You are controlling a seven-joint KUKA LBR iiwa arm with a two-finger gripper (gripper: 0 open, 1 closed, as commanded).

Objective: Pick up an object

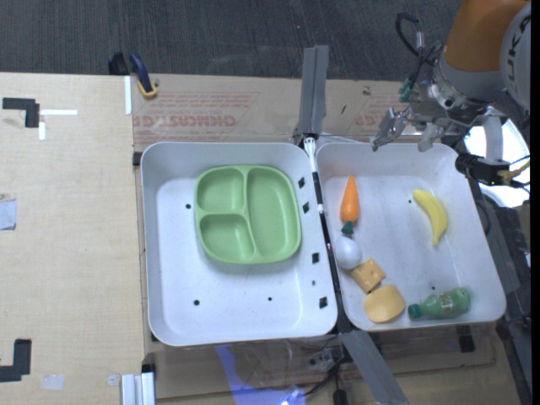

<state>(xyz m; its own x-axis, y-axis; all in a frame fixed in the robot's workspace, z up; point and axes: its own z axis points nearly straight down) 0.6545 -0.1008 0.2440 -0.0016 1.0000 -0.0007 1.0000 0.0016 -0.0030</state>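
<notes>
A: What sits on the table (pixel 67 251), biggest first?

B: Two white bins. The left bin (pixel 169 302) holds a green divided plate (pixel 248 214), near its far edge. The right bin (pixel 472 226) holds the small things.

A: Which ones?

B: A banana (pixel 431 214) toward the right edge, a green bottle (pixel 440 304) lying in the near right corner, a carrot (pixel 349 202) by the left wall, then a yellow round piece (pixel 384 305), a tan block (pixel 368 274) and a white ball (pixel 348 251).

A: And the claw (pixel 406 132)?

B: Above the right bin's far edge, fingers spread, gripping nothing.
</notes>
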